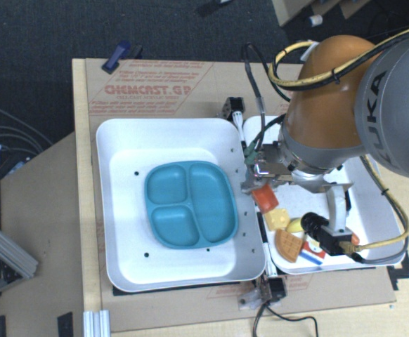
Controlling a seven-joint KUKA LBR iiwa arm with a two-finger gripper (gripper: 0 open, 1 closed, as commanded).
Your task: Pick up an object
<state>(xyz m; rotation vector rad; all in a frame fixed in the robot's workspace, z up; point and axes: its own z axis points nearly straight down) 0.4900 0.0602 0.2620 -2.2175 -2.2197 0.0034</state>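
Observation:
My gripper (261, 177) hangs over the left edge of the right bin (381, 209), under the arm's orange band and grey wrist. Directly below its metal tip is a small red-orange piece (265, 199); whether the two touch is hidden from me. Nearer the bin's front lie a yellow piece (277, 219), a tan waffle-patterned piece (288, 245) and a thin red-and-blue item (313, 256). The arm covers most of the right bin.
A blue three-part plate (190, 203) lies in the middle of the left bin (120, 146). The rims between the two bins run right beside the gripper. A cardboard sheet (148, 86) lies behind the bins, and cables trail along the back.

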